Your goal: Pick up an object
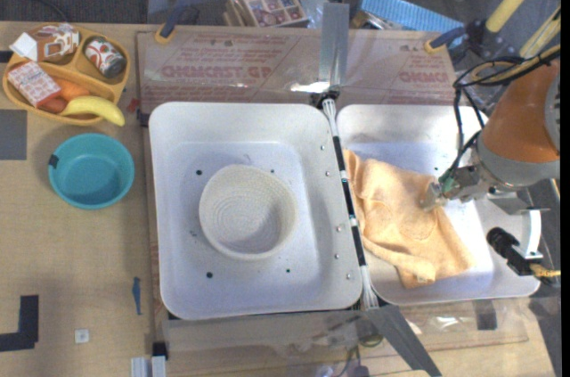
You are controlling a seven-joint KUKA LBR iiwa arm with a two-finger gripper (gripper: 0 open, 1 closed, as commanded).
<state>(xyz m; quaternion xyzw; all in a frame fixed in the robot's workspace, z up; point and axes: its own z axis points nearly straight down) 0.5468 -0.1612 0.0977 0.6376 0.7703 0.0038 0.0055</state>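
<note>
Orange cloth [405,219] is lying crumpled in the right bin [392,127], its long axis running from the divider toward the near right corner; the claw [438,191] is hanging at the cloth's right edge, seemingly touching it; the cloth is spreading leftward and nearer from it; whether it is gripping anything I cannot tell; the left bin [178,135] is holding a white bowl [246,210]

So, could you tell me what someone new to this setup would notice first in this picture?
Probably the crumpled orange cloth in the right bin, with the gripper down at its right edge. Next, the pale woven bowl sitting alone in the middle of the left bin. Off to the left on the bench are a blue bowl and a yellow tray with a banana.
</note>
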